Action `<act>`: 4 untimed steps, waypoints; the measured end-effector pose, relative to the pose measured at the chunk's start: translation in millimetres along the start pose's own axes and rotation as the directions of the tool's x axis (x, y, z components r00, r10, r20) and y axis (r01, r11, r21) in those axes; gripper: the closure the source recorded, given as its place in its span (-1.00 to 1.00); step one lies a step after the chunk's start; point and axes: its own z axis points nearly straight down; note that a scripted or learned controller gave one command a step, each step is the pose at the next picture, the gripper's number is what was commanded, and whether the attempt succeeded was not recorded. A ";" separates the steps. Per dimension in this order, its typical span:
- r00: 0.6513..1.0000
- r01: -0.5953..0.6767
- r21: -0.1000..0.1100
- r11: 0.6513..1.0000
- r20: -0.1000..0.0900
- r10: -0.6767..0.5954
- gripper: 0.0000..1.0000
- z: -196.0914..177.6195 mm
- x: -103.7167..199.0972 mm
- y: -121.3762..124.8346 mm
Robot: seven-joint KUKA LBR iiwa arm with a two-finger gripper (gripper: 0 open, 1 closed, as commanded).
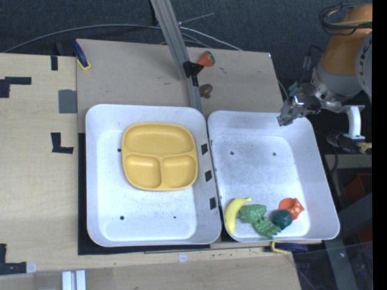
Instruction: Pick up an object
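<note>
- Two shallow white bins are carried side by side on the tan desk (36,162): the left bin (97,180) and the right bin (314,180).
- A yellow divided plate (160,156) is seen lying flat in the left bin.
- Small toys are gathered along the near edge of the right bin: a yellow banana (233,213), a green leafy piece (257,217), a dark teal ball (281,218) and an orange-red piece (292,206), close together or touching.
- The jaws (289,115) are held over the right bin's far right corner, well apart from the toys.
- Nothing is seen between the jaws; whether they are wide or narrow cannot be told.
</note>
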 end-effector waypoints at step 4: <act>1.000 0.004 0.006 1.000 -0.002 -0.004 1.00 -51.5 110.2 6.9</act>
